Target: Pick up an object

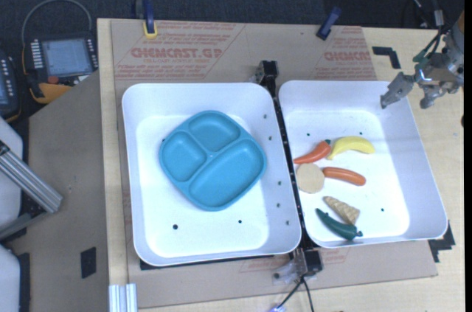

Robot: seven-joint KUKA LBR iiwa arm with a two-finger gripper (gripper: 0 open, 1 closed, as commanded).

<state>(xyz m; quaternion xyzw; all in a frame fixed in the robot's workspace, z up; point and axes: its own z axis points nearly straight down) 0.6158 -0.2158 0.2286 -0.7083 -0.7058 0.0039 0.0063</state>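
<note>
Camera view: curved yellow banana point(352, 147)

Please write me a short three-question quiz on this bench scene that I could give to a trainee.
1. True or false: the blue divided plate lies in the same bin as the toy foods.
2. Which item lies nearest the right bin's front edge? A) the yellow banana B) the dark green pepper C) the round tan cookie
3. Fill in: the gripper hangs over the right bin's far ______ corner.

Key:
1. False; the plate is alone in the left bin.
2. B.
3. Right.
</note>
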